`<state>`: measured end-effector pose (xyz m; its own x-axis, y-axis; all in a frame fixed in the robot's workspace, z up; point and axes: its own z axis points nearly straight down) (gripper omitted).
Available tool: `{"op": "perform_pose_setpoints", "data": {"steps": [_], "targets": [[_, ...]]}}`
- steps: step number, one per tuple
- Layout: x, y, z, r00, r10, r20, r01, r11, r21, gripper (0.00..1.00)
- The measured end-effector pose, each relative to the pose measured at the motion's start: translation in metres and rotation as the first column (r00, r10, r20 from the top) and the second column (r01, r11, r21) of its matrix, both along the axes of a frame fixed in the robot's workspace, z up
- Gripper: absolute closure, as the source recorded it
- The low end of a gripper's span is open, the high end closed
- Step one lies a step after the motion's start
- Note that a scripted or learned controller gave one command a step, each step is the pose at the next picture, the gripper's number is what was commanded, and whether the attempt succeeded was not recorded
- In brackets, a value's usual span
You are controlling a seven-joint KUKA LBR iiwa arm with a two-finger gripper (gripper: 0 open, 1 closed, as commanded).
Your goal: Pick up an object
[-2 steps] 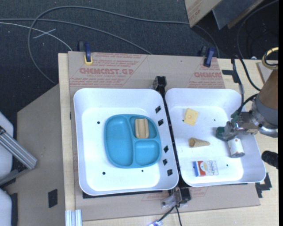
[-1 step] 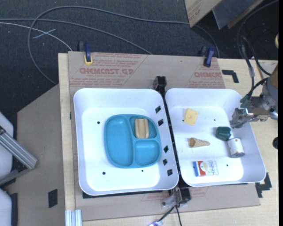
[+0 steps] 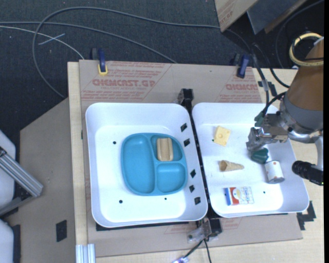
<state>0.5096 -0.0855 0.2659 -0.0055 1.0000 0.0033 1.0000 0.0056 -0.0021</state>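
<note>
Two shallow white bins sit side by side on the surface [image 3: 154,77], a board printed with red lettering. The left bin [image 3: 97,154] holds one blue divided plate [image 3: 138,164] with three compartments; one tan, bread-like piece [image 3: 164,149] lies in the upper right compartment. The right bin [image 3: 293,200] holds five loose things: one yellow cheese-like wedge [image 3: 222,136], one tan cone [image 3: 231,166], one small red, white and blue carton [image 3: 238,195] lying flat, one small white cylinder [image 3: 274,171] on its side, and one dark green object [image 3: 258,154].

Two blue clamps [image 3: 102,63] pin the board's far edge, one near each far corner. A row of black clips [image 3: 187,141] runs down the seam between the bins. Beyond the board lies dark carpet [image 3: 128,25] crossed by thin cables, with a cardboard box corner [image 3: 234,13] at the top.

The end effector [image 3: 259,139] hangs low over the right bin's right half, directly above the green object and seemingly touching it — whether its fingers are apart or closed cannot be told, since the metal body hides them. The green object is partly covered, so its shape is unclear. The arm's orange band [image 3: 308,77] is cut off at the right edge.
</note>
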Motion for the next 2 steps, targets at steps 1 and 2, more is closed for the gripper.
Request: {"op": "perform_pose_setpoints", "data": {"steps": [1,2], "targets": [[-0.004,0.060,0.001,1.000,0.001,0.000,-0.001,1.000,0.000,1.00],[0.001,0.110,-0.008,1.000,0.000,-0.001,0.000,1.000,-0.001,1.00]]}}
